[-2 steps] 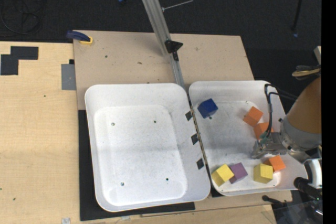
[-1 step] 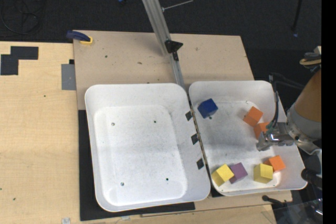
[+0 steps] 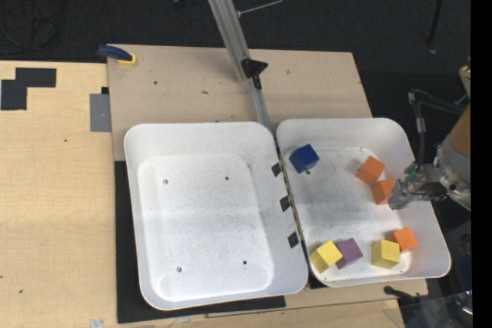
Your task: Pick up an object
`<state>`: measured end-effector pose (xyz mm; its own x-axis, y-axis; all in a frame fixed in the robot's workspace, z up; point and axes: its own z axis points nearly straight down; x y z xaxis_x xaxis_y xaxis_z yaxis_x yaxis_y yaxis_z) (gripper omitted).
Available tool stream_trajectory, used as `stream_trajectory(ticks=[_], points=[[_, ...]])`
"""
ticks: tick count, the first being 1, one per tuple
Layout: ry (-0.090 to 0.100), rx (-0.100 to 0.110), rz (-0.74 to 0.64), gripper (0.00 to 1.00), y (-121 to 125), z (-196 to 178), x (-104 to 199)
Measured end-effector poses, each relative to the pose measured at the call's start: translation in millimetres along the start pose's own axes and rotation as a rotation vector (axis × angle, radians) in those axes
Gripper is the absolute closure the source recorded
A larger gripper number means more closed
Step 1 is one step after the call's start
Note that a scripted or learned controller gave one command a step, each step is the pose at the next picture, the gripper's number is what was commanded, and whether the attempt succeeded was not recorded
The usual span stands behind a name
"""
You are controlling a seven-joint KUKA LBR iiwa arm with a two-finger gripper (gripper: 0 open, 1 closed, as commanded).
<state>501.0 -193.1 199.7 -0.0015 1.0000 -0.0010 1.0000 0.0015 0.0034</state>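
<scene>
While low over the right bin's [image 3: 388, 127] far edge, gripper [image 3: 400, 196] right beside two orange blocks [image 3: 377, 179], touching one maybe, grip hard to tell; blue block [image 3: 304, 157] well off.

Bins [image 3: 207, 288] smooth white plastic; bench [image 3: 184, 88] matt wood.

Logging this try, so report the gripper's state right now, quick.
Gripper: cannot be told; it sits low at the right bin's right side, beside an orange block.
</scene>
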Motion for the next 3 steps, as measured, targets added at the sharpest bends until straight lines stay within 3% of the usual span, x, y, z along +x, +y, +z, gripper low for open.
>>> stream_trajectory(ticks=[3], points=[[0.004,0.008,-0.003,1.0,7,1,159]])
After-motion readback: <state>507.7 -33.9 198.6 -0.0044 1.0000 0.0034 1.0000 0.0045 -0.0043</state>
